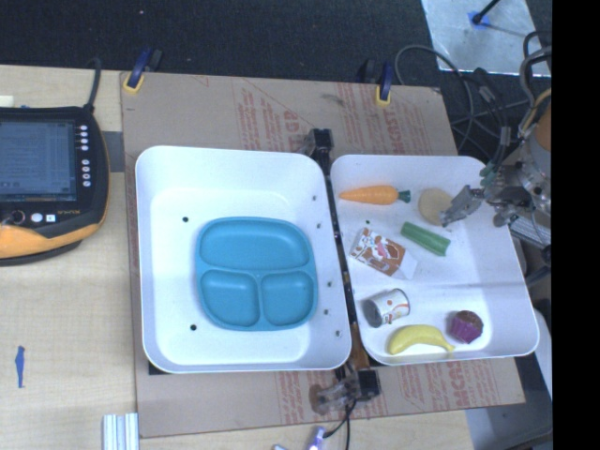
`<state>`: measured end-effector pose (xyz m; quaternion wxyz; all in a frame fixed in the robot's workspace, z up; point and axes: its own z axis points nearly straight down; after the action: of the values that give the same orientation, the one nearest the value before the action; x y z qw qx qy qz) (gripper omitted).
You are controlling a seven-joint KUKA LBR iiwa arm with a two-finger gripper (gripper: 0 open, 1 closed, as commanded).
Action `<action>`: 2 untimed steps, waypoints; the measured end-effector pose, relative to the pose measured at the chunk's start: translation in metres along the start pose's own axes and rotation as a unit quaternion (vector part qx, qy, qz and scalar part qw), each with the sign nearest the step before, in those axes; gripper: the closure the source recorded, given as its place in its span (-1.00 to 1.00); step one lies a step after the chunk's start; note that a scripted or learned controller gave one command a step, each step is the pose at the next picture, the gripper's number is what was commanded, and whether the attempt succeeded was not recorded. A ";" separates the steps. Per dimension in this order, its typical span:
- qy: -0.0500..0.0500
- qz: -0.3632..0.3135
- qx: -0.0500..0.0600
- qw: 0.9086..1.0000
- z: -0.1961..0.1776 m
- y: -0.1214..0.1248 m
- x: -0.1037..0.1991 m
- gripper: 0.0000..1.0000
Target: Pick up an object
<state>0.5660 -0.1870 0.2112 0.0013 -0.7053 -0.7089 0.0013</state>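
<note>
Camera view shows the right bin [497, 279] holding a carrot [370, 194], green cucumber [426, 238], packet [378, 252], can [387, 307], banana [418, 341] and purple fruit [466, 326]. Over its far right edge the gripper [487, 204] hangs with fingers spread, gripping nothing.

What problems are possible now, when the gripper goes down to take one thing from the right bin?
The gripper hangs near the round beige object, which looks smooth and might slip out. The green cucumber-shaped stick lies close beside it, so a finger may push it away. The white right bin has a raised wall near the gripper, which the arm could possibly strike.
</note>
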 end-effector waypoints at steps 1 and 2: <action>0.000 -0.002 0.001 1.000 0.111 0.035 -0.002 -1.00; -0.001 -0.003 0.001 1.000 0.100 0.036 -0.003 1.00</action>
<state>0.6016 -0.1896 0.1110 0.0013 -0.7031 -0.7111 0.0023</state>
